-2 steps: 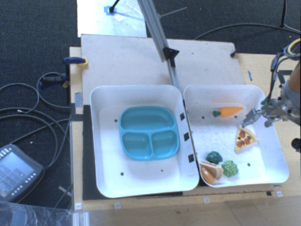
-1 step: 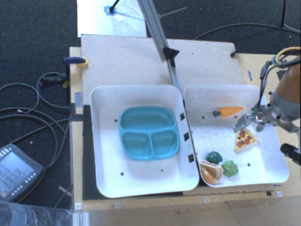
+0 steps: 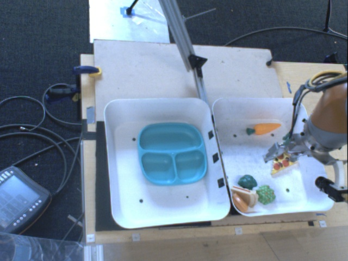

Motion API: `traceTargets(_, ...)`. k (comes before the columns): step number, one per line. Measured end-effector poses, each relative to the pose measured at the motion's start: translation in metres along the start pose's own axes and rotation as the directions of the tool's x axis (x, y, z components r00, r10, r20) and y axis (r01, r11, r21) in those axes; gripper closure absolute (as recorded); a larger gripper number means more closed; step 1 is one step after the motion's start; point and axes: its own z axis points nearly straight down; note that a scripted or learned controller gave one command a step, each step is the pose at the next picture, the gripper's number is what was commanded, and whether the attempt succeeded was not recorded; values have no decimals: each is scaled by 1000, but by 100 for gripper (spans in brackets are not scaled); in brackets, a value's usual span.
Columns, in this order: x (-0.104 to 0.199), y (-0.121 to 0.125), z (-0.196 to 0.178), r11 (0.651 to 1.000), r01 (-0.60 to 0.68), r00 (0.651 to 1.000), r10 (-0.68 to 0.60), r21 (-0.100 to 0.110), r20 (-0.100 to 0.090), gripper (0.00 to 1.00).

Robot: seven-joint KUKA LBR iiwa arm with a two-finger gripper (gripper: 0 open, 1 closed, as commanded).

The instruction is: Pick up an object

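In the left bin (image 3: 117, 162) we note a blue divided tray (image 3: 172, 152) lying flat near the middle. In the right bin (image 3: 234, 110) we log a toy carrot (image 3: 263, 128) toward the back, with a dark green piece (image 3: 248, 181), a light green piece (image 3: 266, 194) and a tan piece (image 3: 243, 199) clustered at the front edge. Furthest right, the gripper (image 3: 284, 155) sits low over a pizza slice (image 3: 284, 165); we cannot tell how its fingers are set.

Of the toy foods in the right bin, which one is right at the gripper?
The pizza slice, directly under the gripper. The carrot and the green pieces near the bin's front lie apart from it.
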Motion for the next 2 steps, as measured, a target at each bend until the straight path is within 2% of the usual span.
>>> traceTargets(1,0,2,-14,1000,0,1000,0,-7,2,100)
traceTargets(2,-3,0,-58,1000,1,1000,-1,-9,3,100)
